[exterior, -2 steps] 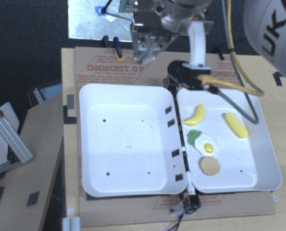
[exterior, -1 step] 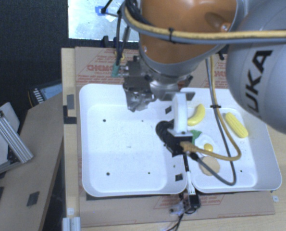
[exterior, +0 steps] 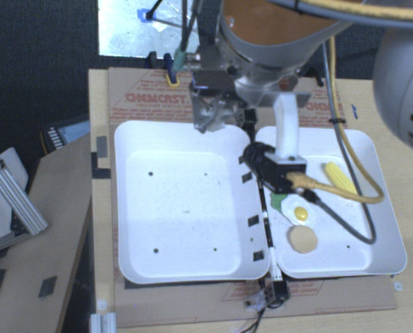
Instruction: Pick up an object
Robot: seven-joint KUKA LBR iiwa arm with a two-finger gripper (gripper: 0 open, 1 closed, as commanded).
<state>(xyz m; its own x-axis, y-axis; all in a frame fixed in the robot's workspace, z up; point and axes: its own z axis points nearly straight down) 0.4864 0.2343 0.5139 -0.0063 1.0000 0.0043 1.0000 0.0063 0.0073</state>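
My gripper (exterior: 213,114) hangs over the far rim of the left bin (exterior: 133,186), near the divide between the two bins. In the right bin (exterior: 380,207) lie a yellow corn cob (exterior: 338,177), a fried egg (exterior: 300,213), a round tan cookie (exterior: 303,240) and a small green piece (exterior: 279,201) partly under the robot's cable. The gripper is up and to the left of all of these and touches none of them. I see nothing held in it.
Both bins rest on a cardboard sheet (exterior: 144,96) on the bench. A yellow cable (exterior: 352,193) loops over the right bin past the corn. An aluminium rail (exterior: 8,186) leans at the far left.
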